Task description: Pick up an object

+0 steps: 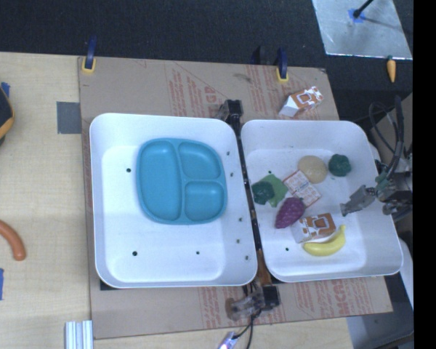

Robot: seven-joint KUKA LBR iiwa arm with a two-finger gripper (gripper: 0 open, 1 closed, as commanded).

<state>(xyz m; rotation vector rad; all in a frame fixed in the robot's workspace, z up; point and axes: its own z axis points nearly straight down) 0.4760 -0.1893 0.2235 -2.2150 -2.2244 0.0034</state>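
The right bin (363, 257) holds several toy foods. A yellow banana (325, 243) lies near its front, with a small red-and-white carton (317, 226) just behind it. Purple grapes (289, 211) and a green broccoli (267, 190) sit at the bin's left. A small printed packet (301, 185), a tan round piece (312, 169) and a dark green piece (339, 165) lie toward the back. My gripper (357, 200) reaches in low from the right edge, over bare bin floor to the right of the carton and apart from every object.
The left bin (116, 260) holds a blue divided plate (182, 180). Another small carton (301, 102) lies on the cardboard behind the right bin. A toy sausage (9, 238) rests on the bench at far left. Cables hang at the right edge.
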